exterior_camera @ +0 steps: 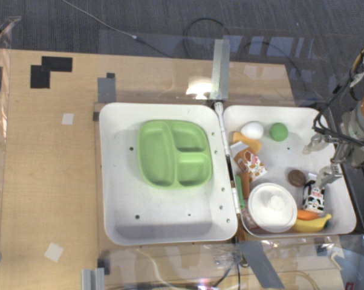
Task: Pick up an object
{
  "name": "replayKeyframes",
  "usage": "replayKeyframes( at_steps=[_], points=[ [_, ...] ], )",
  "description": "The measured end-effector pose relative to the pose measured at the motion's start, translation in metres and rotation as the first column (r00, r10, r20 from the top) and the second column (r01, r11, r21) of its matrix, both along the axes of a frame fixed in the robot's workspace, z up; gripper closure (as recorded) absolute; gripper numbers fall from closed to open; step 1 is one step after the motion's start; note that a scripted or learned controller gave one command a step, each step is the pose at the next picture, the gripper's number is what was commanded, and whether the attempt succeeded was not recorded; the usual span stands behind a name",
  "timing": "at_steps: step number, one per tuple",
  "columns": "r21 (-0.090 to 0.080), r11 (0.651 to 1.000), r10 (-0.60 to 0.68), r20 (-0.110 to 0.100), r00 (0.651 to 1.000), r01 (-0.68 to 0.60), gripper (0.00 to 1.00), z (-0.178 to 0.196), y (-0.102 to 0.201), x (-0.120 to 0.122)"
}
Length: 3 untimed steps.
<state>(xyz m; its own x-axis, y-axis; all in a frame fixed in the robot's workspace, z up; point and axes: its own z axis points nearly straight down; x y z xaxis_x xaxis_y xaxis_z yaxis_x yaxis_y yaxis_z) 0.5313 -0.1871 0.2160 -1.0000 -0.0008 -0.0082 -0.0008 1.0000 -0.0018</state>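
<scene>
Gripper [321, 159] open, empty, over right bin [351, 219] nr cow-print figure [314, 199].

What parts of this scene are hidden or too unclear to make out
- Yellow banana: partly covered by the round white lidded bowl in the camera view.
- Orange carrot: small, mostly tucked behind the black-and-white cow figure.
- Gripper: finger gap too small to judge.
- Brown-and-white carton: print too small to read.

Wooden bench [49, 180] bearing two shallow white bins side by side: left bin [118, 222], right bin [345, 213]; black patches [49, 70] at far-left corner.
</scene>
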Motion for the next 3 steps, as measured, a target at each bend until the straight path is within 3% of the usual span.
replayKeyframes(
  at_steps=[1, 2, 3],
  points=[
    [0.003, 0.99, -0.139, 0.012, 0.99, 0.139, 0.0, -0.115, 0.049, 0.012],
    [-0.004, 0.971, 0.238, 0.005, 0.971, -0.238, 0.0, -0.072, 0.009, 0.057],
    [-0.005, 0.964, 0.267, 0.005, 0.964, -0.267, 0.0, -0.127, -0.019, 0.045]
  ],
)
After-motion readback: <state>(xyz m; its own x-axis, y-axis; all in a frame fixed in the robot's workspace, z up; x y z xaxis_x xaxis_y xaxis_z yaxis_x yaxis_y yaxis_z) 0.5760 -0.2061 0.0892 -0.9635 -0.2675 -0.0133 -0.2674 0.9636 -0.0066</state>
